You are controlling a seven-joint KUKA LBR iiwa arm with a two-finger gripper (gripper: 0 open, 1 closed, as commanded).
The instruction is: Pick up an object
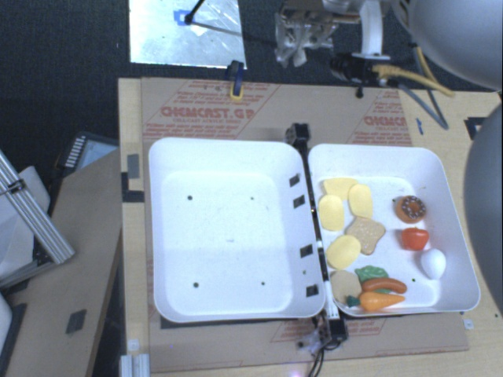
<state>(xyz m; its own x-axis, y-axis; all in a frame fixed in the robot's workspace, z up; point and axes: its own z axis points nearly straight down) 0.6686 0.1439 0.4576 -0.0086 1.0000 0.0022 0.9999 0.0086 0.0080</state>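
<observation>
The right bin holds toy food: several yellow chips, a tan cracker, a brown doughnut, a red tomato, a white egg, a green leafy piece and an orange carrot. My gripper hangs high at the top of the view, beyond the bins' far edge and well away from every object. Nothing sits between its fingers.
The left bin lies beside the right one, joined by a black clamped divider. A shiny metal sheet lies at the back left. Yellow and grey cables trail at the back right. The arm's grey body fills the top right corner.
</observation>
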